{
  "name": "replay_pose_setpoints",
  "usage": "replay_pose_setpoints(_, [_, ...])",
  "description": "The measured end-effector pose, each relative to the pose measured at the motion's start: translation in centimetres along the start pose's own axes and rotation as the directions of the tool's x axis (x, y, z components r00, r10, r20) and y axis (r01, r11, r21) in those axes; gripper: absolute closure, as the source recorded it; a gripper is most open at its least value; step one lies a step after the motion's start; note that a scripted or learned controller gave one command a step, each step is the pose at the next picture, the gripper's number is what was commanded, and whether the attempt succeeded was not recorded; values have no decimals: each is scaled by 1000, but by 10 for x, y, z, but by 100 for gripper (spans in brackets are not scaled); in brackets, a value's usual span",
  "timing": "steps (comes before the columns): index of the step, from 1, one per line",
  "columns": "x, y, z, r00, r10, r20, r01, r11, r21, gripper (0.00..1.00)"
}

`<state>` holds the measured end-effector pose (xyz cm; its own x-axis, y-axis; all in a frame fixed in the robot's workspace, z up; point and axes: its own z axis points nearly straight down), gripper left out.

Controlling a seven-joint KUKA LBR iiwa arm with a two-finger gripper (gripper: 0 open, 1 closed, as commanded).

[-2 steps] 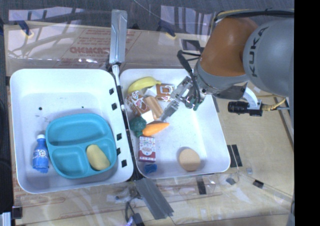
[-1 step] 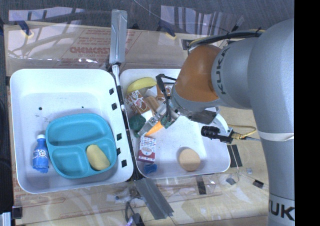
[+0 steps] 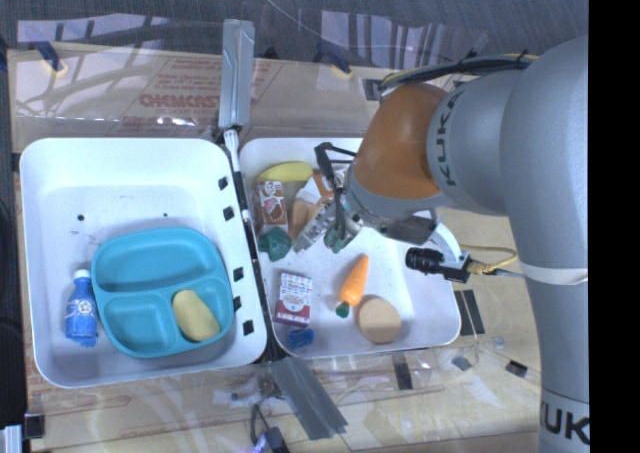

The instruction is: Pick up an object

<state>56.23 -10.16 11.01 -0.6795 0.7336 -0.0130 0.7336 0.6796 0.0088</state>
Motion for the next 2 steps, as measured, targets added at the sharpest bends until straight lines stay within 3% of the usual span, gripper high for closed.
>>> replay_pose_setpoints(1, [-39, 31, 16, 979, 206, -8, -206, 979, 8, 100])
replay_pose_setpoints(2, [-44, 25, 15, 977, 212, 2, -212, 977, 10, 0])
